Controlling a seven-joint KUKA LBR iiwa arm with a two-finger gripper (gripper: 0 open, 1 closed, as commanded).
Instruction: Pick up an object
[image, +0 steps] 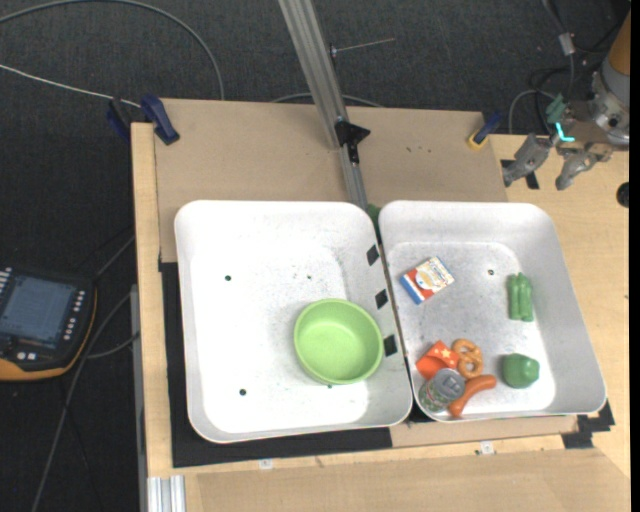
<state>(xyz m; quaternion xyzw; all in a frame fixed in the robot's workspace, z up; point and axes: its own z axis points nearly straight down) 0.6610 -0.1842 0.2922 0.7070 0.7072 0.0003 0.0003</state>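
Note:
My gripper (546, 167) hangs at the upper right, above the bench and beyond the far right corner of the right bin (560, 300). Its two fingers are spread apart with nothing between them. The right bin holds a small white, red and blue packet (426, 278), a green ribbed piece (519, 297), a green rounded object (519, 370), an orange pretzel-like item (466, 353), an orange block (437, 357), a grey piece (441, 386) and a red sausage shape (470, 392). A light green bowl (338, 341) sits in the left bin (230, 300).
A slanted metal pole (325, 80) runs from the top down to the gap between the bins. Blue clamps (158, 118) sit on the bench's far corners. A handheld pendant (40, 320) lies on the floor at left. Cables cross the dark floor.

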